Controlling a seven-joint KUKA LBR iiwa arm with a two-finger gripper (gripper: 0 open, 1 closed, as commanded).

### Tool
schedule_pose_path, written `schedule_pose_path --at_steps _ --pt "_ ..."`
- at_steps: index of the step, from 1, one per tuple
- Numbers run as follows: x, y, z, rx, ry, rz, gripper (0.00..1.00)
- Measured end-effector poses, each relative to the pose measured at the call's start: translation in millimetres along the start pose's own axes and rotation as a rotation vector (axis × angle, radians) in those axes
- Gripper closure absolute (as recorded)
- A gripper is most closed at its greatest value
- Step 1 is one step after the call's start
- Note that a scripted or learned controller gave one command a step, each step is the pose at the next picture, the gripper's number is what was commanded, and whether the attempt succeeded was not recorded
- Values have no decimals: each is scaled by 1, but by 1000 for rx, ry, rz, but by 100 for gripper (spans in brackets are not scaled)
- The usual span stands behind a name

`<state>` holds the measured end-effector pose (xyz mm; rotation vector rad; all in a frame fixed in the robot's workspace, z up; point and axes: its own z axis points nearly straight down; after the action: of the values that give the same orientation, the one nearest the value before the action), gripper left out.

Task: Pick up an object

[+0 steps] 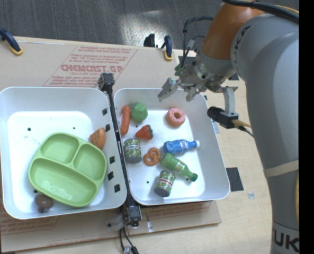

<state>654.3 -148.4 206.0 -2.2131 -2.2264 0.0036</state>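
Observation:
My gripper (178, 93) hangs above the back edge of the right bin (216, 160), open, with nothing between its fingers. Just below it in the bin lie a pink donut (175, 117) and a green round fruit (139, 112). A carrot (125, 119) rests along the bin's left wall. Further forward are a red pepper-like piece (144, 133), a small can (132, 150), a pretzel (152, 156), a blue bottle (180, 146), a green bottle (178, 168) and a second can (164, 182).
The left bin (8, 105) holds a green divided plate (68, 168), an orange piece (98, 138) by the shared wall and a brown lump (43, 201) at the front. A black clamp (106, 80) sits at the back where the bins meet.

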Motion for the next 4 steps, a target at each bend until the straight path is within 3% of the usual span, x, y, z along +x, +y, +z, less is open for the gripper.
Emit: schedule_pose_path --at_steps 1,2,3,4 --pt "17 -76 36 2 -1 0 0" --pt "11 -91 115 1 0 -1 0" --pt "11 -90 105 1 -2 -7 100" --pt "8 -106 -1 -4 -1 1 100"
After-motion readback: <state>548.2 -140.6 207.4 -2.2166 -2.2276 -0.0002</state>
